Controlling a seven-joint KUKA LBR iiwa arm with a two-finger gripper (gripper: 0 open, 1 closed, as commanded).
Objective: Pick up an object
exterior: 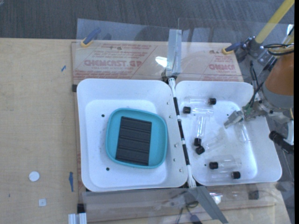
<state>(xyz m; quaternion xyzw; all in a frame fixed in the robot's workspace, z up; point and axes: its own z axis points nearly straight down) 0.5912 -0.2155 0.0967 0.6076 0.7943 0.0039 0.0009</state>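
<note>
Several clear vials with black caps lie scattered in the right bin point(266, 171). One vial point(202, 101) is near the back, another vial point(200, 127) is in the middle, and a third vial point(225, 164) is near the front. My gripper point(237, 117) hangs over the right side of this bin, just above the bin floor. It is beside a vial point(243, 133) that lies below it in the view. The orange-banded arm point(282, 78) comes in from the right edge.
The left bin point(88, 125) holds a teal square plate point(112, 143) with a black ridged block point(135, 140) on it. A metal divider post point(174, 50) stands behind the seam between the bins. Cables and a yellow rod point(278, 15) sit at the top right.
</note>
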